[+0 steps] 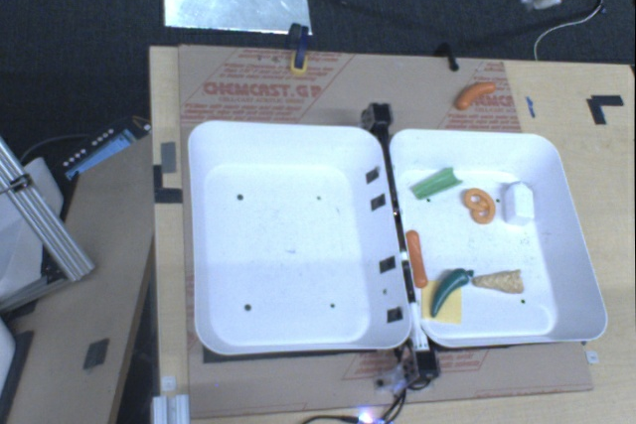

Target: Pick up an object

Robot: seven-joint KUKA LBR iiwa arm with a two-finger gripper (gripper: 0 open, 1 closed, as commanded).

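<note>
A: Jaws: high in the far right corner, off the counter, blurred. Cannot tell whether released or clenched.

B: Layout, biggest first?

A: Pale wooden counter [99, 263]. On it a brown printed cardboard sheet [258, 86], probably there as a base for the bins. Then the left shallow white plastic bin [278, 233] and the right shallow white plastic bin [571, 243], edges touching and clipped along the seam, likely so they can't slide apart.

B: Candidates?

A: All in the right bin, loosely scattered with gaps between most. That suits a top-down grab. White rectangular block [517, 203] near the far side. Flat green strip [435, 183]. Tan ridged cone [500, 282]. Dark green curved pepper [449, 287] lying partly on a yellow flat slab [444, 306]. Orange-red stick [415, 258] tight against the seam wall. Small orange pretzel ring [479, 206] just beside the block.

B: Relative to the jaws?

A: Well apart. Every piece lies nearer the camera and leftward of them. My guess is that the pretzel or the block is easiest.
</note>
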